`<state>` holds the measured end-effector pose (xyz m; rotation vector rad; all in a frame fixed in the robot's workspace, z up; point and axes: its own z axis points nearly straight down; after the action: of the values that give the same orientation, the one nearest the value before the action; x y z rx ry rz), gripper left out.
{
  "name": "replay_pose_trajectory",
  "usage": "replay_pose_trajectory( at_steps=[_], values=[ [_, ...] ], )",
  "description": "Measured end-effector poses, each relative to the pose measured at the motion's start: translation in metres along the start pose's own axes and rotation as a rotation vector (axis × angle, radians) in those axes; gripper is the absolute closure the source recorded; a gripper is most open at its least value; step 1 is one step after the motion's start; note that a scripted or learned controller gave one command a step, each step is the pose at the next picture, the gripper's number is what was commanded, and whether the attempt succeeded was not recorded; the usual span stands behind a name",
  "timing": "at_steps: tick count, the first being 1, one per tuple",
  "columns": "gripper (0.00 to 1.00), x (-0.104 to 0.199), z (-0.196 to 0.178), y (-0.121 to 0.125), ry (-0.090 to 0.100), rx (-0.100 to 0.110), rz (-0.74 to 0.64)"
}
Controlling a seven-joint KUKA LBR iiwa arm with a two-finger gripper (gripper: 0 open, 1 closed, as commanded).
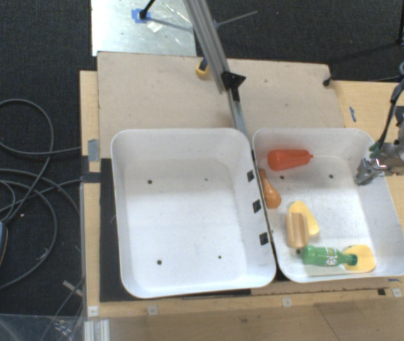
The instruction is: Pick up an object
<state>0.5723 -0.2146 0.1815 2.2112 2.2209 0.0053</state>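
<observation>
Tool (pixel 368 170) sits at the right bin's (pixel 394 251) upper right rim, reaching in from the table's right side; too small and blurred to read, so cannot tell whether it is released or clenched, and nothing visible in it. All candidate objects lie in the right bin, none lifted. Carrot (pixel 288 159) lies near that bin's top wall, well left of the tool. Orange piece (pixel 269 192) lies against the bin's left wall, below the carrot. Hot dog (pixel 299 226) lies mid-bin, just right of and below the orange piece. Green bottle (pixel 328 257) lies on its side near the bin's bottom wall, just below the hot dog, its cap end touching or overlapping a yellow piece (pixel 363 256) toward the bin's bottom right corner. Left bin (pixel 127 190) is just beside the right bin, sharing the middle divider. Progress: looks like an early stage, nothing grasped, no object off the bin floor. Tool is at the rim and not over any item; nearest one is the carrot, though not close. Left to do: move over a chosen object, descend, close on it, lift clear. Which object is the target can't be told from the tool's position.
</observation>
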Motion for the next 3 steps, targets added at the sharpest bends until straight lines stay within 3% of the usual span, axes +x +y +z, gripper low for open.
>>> replay_pose_trajectory(
  at_steps=[2, 3],
  values=[
    [1.0, -0.003, -0.108, 0.003, -0.001, -0.001, -0.001],
    [1.0, 0.054, -0.092, 0.014, 0.004, 0.006, -0.006]
  ],
)
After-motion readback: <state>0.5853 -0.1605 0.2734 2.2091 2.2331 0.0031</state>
